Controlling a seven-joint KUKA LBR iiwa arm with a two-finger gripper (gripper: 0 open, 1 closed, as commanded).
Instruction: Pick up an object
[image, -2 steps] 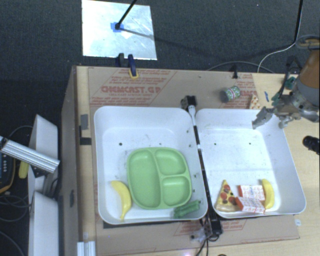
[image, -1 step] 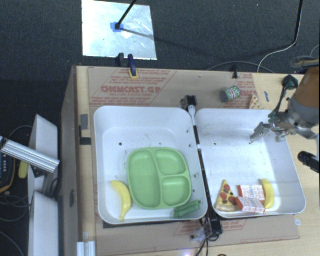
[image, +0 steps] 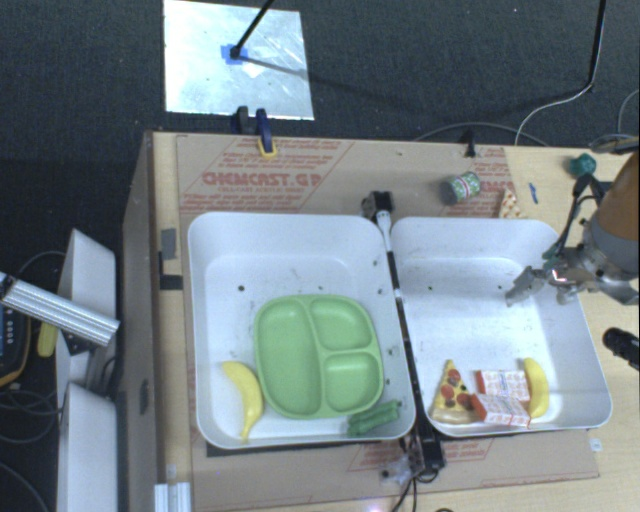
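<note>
The gripper (image: 540, 280) hangs over the right bin (image: 470, 330) near its upper right corner; whether it is spread or closed, I cannot tell. Along that bin's front edge lie a pizza slice (image: 452, 392), a red box (image: 503, 394) and a banana (image: 537, 386).

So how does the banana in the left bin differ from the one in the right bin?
The left-bin banana looks larger and lies curved beside the green divided plate. The right-bin banana looks shorter and straighter and lies against the red-and-white carton, near the pizza slice. Both are yellow and lie flat near their bins' front edges.
</note>
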